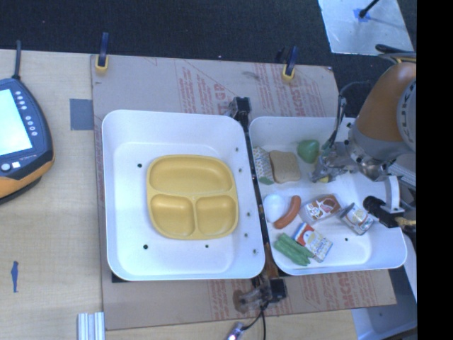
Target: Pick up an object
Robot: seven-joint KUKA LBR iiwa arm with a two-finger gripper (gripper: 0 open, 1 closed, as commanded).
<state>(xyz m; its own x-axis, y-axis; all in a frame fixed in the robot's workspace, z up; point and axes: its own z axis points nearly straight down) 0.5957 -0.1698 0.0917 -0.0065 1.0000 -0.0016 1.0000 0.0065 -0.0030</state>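
Grey arm's gripper (327, 167) low over the right white bin (368, 259), amid small food items.

Nearest in that bin lie a green pod (291, 249) and printed packets (313, 239), lettering unreadable; beyond, a sausage (287, 212), white egg (273, 205), bread slice (284, 166), green ball (308, 149). Fingers: cannot tell. Left of it, a yellow divided tray (191, 195) on the wooden tabletop (49, 246).

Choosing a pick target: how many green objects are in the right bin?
2: a round green object at the far side near the gripper, a long green one at the near edge. Others may be hidden.
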